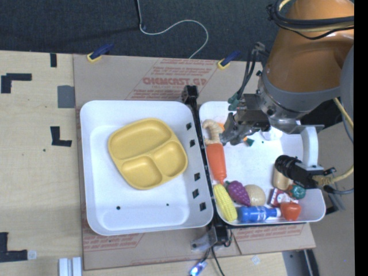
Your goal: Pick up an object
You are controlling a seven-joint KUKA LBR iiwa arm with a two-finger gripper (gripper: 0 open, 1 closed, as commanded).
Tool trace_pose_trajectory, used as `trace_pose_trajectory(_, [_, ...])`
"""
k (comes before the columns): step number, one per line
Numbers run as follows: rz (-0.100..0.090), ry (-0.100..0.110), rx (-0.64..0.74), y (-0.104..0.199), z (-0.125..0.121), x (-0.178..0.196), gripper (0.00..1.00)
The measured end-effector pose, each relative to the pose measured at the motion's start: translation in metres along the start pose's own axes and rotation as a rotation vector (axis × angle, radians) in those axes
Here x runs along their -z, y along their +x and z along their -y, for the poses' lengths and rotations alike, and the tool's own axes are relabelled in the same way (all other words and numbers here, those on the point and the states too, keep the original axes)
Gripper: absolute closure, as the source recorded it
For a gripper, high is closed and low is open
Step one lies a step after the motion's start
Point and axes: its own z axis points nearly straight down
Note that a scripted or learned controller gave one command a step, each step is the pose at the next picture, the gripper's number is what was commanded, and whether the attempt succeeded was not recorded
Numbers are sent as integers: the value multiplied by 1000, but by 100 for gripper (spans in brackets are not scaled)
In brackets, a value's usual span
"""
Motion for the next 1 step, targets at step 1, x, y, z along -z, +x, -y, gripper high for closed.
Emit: trace_pose_trajectory(1, [-3, -3, 10, 102, 0, 42, 100])
